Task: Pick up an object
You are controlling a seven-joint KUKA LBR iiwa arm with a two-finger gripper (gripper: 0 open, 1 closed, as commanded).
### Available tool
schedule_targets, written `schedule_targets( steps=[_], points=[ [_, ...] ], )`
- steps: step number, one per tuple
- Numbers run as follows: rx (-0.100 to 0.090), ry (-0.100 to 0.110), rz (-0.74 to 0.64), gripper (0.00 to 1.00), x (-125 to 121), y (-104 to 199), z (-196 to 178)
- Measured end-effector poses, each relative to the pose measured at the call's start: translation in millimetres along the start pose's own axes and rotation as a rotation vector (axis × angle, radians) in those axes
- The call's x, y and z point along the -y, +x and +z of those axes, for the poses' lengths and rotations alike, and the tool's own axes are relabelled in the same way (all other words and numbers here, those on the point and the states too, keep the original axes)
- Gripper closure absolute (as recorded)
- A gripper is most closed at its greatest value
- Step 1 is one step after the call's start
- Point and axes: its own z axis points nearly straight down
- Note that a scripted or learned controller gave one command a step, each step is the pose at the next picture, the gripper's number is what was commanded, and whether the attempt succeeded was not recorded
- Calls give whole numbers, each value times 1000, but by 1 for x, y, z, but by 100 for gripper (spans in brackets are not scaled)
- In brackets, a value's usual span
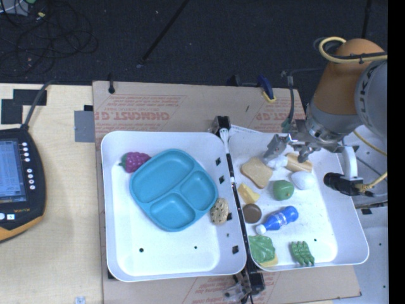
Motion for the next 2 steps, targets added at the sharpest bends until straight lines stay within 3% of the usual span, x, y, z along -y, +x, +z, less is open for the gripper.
schedule_targets(
  steps=[1,2],
  points=[
    [-3,11,-2,0,-20,27,75],
    [-7,17,5,0,-18,-9,95]
  ],
)
